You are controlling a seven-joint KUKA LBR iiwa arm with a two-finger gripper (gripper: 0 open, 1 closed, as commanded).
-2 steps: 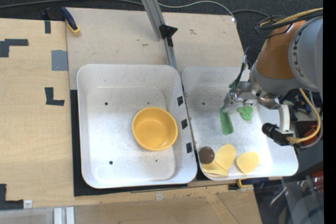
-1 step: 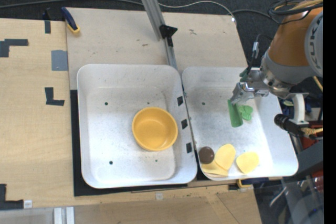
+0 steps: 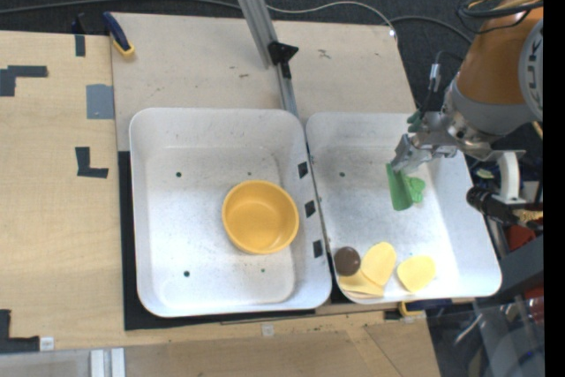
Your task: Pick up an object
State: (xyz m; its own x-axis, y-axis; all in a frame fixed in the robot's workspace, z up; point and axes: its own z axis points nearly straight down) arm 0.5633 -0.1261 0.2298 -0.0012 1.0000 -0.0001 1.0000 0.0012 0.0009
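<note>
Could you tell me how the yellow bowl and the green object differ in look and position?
The yellow bowl is round, wide and open upward; the green object is narrow and elongated. The bowl sits alone in the left bin; the green object is in the right bin, directly under the gripper. The bowl looks clearly larger. Both are single-coloured and lie over white bin floors.

Single fixed camera above the bench (image 3: 53, 190), looking down obliquely; both bins fill the frame's centre, arm (image 3: 503, 75) entering at right.

bowl (image 3: 259, 216): glossy yellow plastic | bins (image 3: 159, 146): speckled matt white | bench (image 3: 53, 190): pale wood
</note>
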